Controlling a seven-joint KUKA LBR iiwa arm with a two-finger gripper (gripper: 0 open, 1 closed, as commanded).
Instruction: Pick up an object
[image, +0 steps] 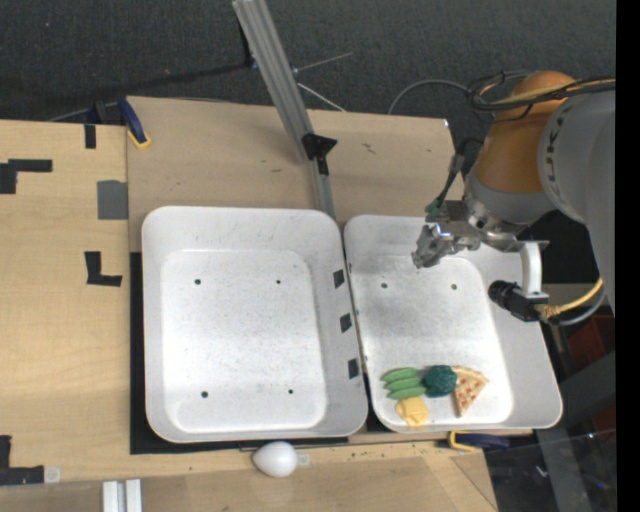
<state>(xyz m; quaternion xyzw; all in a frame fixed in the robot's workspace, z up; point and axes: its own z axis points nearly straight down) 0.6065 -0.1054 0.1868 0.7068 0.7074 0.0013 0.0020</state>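
While the gripper is hanging over the far part of the right bin, with nothing showing in its grasp, the things worth picking are all lying together at the near edge of that bin, well apart from it. Whether the claw is standing wide or narrow I cannot tell from this slant, since it is showing as a small grey shape below the wrist. The cluster is sitting tight: a green piece is touching a dark teal lump, an orange wedge is lying just beside that lump on the right, and a yellow piece is resting just below the green one, close to the bin's rim. To do this step well, I judge the arm is needing to travel toward the near edge and choose a target at the outside of the group, the orange wedge or the green piece seeming likeliest, because coming down in the middle is risking a push on two things at once. The claw is wanting to be spread before descending and lined up across the narrow side of the chosen piece. The rim and the sloping wall near the yellow piece are looking like the main hazard. The left bin and a white egg-shaped thing on the bench are lying off the path.
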